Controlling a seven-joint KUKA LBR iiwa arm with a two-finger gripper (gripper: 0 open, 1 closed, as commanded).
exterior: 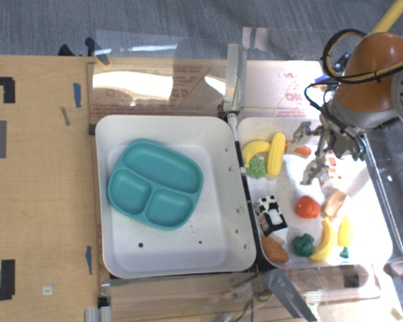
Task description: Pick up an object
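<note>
Over the right bin (379, 237), the end effector (320, 154) hangs with fingers spread and nothing between them. Nearest lies the tomato (307, 207), just below it toward the camera; the corn (277, 153), lying upright in the view, is to its left.

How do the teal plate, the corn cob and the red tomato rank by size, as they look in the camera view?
1. teal plate, by far the largest
2. corn cob
3. red tomato, the smallest, though rounder than the corn cob
</note>
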